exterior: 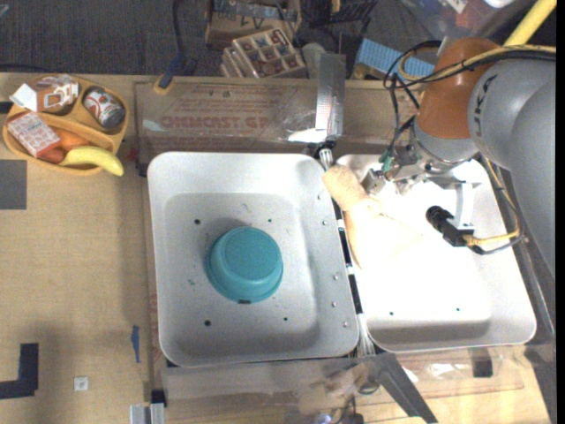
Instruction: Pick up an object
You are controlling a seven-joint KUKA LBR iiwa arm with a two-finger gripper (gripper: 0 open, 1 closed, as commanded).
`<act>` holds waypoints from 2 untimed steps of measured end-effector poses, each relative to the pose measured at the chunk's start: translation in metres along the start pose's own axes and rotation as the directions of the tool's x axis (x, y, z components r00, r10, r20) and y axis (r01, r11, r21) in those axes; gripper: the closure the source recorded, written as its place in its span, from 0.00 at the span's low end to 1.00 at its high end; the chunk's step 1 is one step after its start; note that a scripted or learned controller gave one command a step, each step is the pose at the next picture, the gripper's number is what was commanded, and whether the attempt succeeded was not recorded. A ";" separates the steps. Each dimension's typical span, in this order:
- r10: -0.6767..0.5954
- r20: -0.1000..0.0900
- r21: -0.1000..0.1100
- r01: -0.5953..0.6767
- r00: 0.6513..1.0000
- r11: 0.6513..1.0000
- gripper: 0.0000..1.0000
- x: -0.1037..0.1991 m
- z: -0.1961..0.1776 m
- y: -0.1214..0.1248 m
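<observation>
Grey robot arm [516, 104] w/ an orange band [455, 87] above the wrist reaches in from the right & bends down over the far left corner of the right bin [459, 312]. Gripper [388, 173] sits low there, close to a pale tan, soft-looking rounded object [346, 191] lying at that bin's left edge, by the divide between the 2 bins; can't tell if it touches it. Claw state can't be read: too small & blurred. Black cables and a yellow one loop off the wrist. Left bin [177, 184] is shallow white plastic, slightly scuffed, holding a teal round bowl [246, 263] turned upside down, smooth & matte, approx. centre. Both bins rest on a light wood bench [71, 281]. Far left, a yellow tray [22, 141] w/ a banana [95, 158] & small packets. Behind the bins: a flattened cardboard box [225, 116], clutter & dark carpet.
</observation>
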State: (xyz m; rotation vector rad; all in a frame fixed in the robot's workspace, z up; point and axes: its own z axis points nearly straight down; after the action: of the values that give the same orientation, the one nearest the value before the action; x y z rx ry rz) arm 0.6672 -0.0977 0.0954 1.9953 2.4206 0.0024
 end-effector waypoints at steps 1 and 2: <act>0.000 0.000 0.000 0.000 1.000 1.000 0.00 0.000 0.000 0.000; 0.000 0.000 0.000 0.000 1.000 1.000 0.00 0.000 0.000 0.000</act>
State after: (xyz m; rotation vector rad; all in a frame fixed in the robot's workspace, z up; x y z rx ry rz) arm 0.6672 -0.0977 0.0954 1.9953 2.4208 0.0023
